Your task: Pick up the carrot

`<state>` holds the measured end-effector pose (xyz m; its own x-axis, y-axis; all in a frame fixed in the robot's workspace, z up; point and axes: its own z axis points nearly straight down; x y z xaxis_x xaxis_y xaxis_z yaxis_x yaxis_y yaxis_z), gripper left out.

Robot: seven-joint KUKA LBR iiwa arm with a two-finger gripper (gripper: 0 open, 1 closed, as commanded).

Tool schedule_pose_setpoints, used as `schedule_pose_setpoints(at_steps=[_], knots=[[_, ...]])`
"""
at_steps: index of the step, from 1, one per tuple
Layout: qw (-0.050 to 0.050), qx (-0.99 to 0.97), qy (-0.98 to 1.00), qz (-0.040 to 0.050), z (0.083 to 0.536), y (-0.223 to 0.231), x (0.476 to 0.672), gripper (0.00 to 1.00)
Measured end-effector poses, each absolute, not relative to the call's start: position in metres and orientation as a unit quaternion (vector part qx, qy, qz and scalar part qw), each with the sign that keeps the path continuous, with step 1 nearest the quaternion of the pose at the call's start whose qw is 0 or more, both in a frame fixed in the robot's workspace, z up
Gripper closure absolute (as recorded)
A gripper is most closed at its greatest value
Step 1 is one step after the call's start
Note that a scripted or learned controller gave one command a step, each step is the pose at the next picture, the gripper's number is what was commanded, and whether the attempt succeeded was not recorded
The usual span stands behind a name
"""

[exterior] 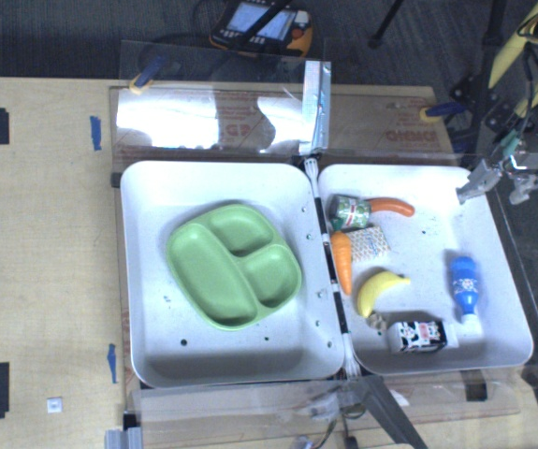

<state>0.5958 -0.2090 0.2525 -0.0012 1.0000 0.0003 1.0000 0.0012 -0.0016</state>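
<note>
Nearest the lens, at the bottom edge, a grey metal bracket (381, 417) runs under the seam where the two bins meet. Above it, on the left, the left white bin (147, 251) holds a green divided plate (235, 265), three compartments, set at a slant near the bin's middle. A few dark specks dot the bin floor around it.

Moving rightward to the right white bin (502, 340), the carrot (342, 261) lies against that bin's left wall, lengthwise, its thick end toward the back and its tip pointing toward the front. Its thick end sits just beside a green can (350, 212) lying on its side. A speckled white packet (369, 243) rests just right of the carrot, touching or nearly so. Behind the packet, an orange-red chili pepper (389, 207) stretches rightward from the can. In front of the packet is a yellow banana (378, 291), close to the carrot's tip. Nearer the front lies a small black-and-white carton (419, 335) on its side. Further right, well apart from the carrot, a blue and white bottle (465, 289) lies flat.

At the far right, over the bin's back corner, the gripper (479, 183) hangs well apart from the carrot; whether its jaws are apart or together I cannot tell from here.
</note>
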Motion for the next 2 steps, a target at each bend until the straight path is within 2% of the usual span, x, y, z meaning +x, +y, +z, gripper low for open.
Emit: schedule_pose_setpoints(at_steps=[1, 2], knots=[[0.001, -0.602, -0.799, 0.0001, 0.2485, -0.2111, 0.5445, 0.00], [-0.001, -0.602, -0.798, -0.0002, 0.2578, -0.2118, 0.5459, 1.00]])
